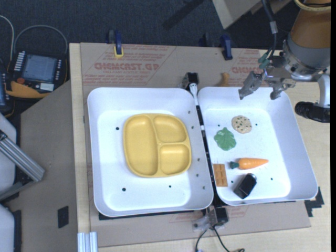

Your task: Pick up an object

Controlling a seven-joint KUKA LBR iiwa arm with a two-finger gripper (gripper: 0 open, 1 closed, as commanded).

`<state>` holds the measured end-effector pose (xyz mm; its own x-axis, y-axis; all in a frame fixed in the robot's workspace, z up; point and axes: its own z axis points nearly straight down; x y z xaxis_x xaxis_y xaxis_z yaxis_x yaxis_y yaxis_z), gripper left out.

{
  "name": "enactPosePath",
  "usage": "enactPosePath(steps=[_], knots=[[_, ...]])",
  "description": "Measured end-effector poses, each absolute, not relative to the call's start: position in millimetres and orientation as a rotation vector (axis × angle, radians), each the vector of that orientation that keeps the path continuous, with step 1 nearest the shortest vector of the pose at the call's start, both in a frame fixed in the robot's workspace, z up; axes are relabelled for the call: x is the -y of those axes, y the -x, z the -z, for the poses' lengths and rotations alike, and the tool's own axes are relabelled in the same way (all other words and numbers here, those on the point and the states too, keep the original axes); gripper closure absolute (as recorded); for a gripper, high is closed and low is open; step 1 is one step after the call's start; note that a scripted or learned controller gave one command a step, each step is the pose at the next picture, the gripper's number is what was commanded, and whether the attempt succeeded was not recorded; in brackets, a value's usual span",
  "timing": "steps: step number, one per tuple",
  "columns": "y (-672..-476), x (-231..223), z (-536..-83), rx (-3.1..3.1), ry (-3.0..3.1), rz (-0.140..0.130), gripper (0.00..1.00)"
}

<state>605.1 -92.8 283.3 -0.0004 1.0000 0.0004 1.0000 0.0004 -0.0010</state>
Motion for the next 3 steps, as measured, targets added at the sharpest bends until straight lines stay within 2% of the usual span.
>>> enactPosePath(steps=[3], knots=[[-614.2,106,-134,2.217,2.218,-0.006,0.0]])
